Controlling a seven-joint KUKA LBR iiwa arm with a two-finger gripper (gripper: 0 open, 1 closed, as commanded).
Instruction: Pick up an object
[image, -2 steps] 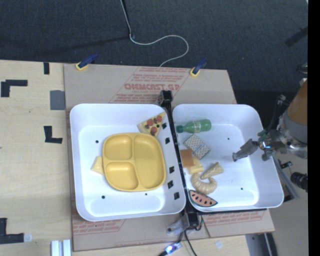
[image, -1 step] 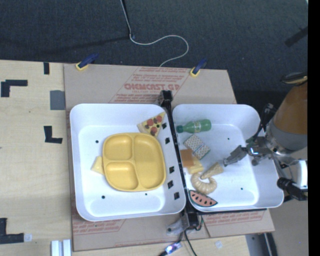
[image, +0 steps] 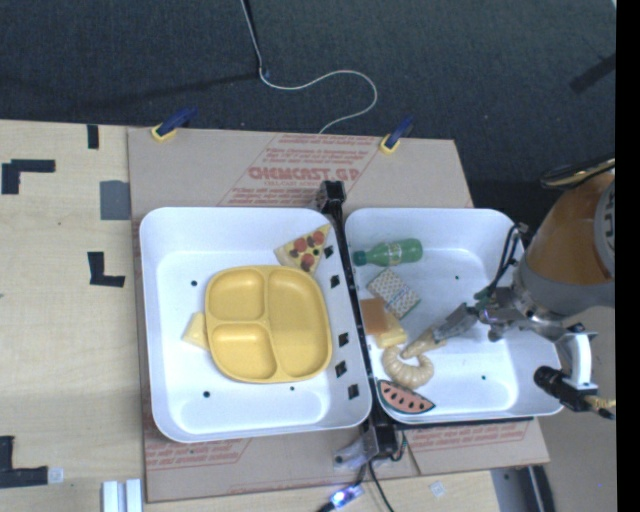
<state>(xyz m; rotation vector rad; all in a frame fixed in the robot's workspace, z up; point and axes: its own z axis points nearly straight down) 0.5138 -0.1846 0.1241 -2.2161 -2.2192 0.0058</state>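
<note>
My gripper (image: 418, 347) reaches into the right bin (image: 470, 385) from the right, slanting down to the left. Its tip is at the upper edge of a beige ring-shaped pastry (image: 408, 369) and seems to touch it. A tan block (image: 380, 322) lies just left of the tip. A checkered packet (image: 393, 291) and a green bottle (image: 390, 253) lie further back in this bin. A watermelon slice (image: 405, 401) rests at the front left corner.
The left bin (image: 170, 260) holds a yellow divided plate (image: 268, 323), with a yellow wedge (image: 193, 328) poking out at the plate's left side. A pizza slice (image: 305, 250) lies by the wall between the bins. A white cable (image: 320, 85) lies behind them.
</note>
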